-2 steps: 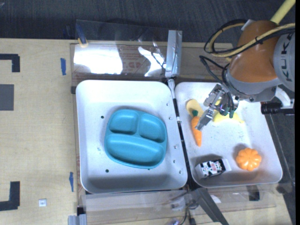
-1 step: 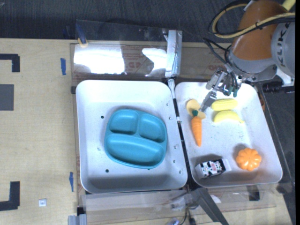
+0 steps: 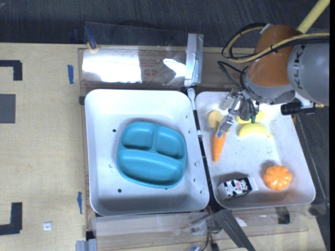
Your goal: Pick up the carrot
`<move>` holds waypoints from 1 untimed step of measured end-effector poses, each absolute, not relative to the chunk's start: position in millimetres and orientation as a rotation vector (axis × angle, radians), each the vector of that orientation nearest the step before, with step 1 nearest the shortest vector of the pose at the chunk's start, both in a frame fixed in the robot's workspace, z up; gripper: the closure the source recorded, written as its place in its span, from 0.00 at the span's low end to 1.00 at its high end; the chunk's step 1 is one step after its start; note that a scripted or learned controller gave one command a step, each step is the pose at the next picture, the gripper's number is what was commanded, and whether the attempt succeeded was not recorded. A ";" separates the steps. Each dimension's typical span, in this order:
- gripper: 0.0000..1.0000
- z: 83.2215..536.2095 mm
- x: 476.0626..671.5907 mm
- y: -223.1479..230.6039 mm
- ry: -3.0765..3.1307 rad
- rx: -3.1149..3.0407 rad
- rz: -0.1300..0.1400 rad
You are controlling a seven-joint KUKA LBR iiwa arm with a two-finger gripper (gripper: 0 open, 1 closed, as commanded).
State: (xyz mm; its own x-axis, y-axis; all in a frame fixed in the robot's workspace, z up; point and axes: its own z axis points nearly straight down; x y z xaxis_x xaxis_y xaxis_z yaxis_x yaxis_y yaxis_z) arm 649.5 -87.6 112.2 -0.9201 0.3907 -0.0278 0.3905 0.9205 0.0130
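Carrot (image 3: pixel 218 147) lies in the right bin (image 3: pixel 301 156), against its nine o'clock wall, tip toward six. It looks light, stiff and smooth, best pinched across the thick top. Gripper (image 3: pixel 228 122) sits at its twelve o'clock end, touching or nearly; whether the fingers are spread or closed cannot be told. Pumpkin (image 3: pixel 277 177) sits toward four.

Perhaps letters on the arm (image 3: pixel 314 72), unreadable.

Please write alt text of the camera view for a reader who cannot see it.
The gripper hangs just above the top end of the carrot in the right bin, beside yellow toy food, an orange pumpkin and a small black-and-white object. The left bin holds a blue divided plate.
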 end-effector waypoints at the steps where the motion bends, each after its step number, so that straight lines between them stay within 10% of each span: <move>1: 0.00 107.3 592.2 -104.5 3.027 0.616 0.007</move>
